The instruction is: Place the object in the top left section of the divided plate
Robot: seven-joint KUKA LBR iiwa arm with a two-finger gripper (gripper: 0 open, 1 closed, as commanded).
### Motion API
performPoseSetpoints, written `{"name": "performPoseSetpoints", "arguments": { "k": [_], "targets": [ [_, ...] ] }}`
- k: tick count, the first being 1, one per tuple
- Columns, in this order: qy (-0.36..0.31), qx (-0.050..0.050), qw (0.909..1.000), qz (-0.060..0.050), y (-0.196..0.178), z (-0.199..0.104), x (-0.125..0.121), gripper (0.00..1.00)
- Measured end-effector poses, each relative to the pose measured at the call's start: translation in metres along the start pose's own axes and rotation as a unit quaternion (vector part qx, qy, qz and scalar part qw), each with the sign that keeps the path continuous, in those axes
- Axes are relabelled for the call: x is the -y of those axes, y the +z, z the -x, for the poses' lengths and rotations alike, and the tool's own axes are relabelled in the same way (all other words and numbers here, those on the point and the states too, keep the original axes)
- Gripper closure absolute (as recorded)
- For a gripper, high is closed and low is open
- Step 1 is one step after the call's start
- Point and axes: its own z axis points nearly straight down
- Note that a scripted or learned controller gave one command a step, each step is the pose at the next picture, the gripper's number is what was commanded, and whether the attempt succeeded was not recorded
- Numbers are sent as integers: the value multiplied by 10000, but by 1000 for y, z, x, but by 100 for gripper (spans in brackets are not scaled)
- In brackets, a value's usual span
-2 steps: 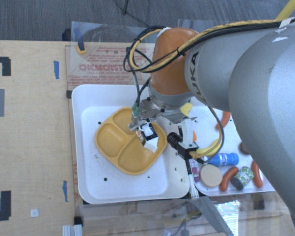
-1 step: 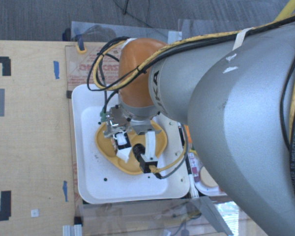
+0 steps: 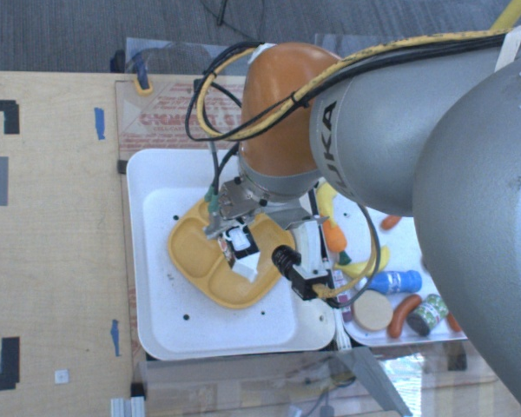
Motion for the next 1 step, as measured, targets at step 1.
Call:
{"name": "performPoseSetpoints", "arguments": {
  "k": [1],
  "targets": [
    [81, 5, 10000, 1, 2, 82, -36, 100]
  ]
}}
